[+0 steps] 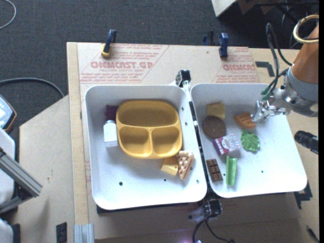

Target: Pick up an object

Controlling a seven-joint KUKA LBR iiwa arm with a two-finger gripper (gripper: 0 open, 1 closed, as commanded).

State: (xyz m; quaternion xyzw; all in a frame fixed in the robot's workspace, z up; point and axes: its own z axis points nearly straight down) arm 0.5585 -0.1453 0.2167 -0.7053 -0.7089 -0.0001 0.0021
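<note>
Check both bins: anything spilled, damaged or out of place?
Nothing stands out. The yellow divided plate lies flat in the left bin; toy foods lie loose in the right bin, the gripper beside the orange waffle.

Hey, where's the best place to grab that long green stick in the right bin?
Probably the middle of the long green stick, from straight above, with the pincer closing across its narrow width. It lies flat, lengthwise toward the bin's near wall, and the brown chocolate bar lies apart on one side.

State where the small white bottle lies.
The small white plastic bottle lies in the left white bin, touching the left edge of the yellow divided plate.
</note>
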